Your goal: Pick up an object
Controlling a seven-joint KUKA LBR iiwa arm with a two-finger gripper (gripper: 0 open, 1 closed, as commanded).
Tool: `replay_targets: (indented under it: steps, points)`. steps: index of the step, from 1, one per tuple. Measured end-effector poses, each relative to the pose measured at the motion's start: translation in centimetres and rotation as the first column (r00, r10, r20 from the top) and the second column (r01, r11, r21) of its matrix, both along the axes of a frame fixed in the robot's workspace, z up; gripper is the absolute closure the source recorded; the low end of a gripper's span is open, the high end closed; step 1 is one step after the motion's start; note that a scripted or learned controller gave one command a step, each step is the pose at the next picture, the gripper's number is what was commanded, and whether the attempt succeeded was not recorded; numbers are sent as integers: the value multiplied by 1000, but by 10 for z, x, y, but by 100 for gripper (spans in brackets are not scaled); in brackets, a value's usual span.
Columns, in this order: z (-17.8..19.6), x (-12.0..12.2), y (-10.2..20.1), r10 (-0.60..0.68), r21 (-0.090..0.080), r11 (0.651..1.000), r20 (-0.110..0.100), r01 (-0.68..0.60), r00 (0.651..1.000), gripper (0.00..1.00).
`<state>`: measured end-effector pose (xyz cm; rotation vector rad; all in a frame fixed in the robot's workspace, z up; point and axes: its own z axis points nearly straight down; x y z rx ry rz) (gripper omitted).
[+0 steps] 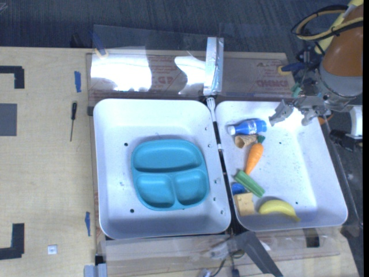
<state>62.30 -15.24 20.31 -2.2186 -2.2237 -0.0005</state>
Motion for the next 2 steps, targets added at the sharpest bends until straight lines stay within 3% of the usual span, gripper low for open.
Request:
replay_targets:
  steps: [1, 2]
  points:
    - [-115, -15, 32, 117, -3, 993, 8, -117, 993, 0]
    - [-103, -14, 31, 114, -3, 994, 13, -114, 993, 100]
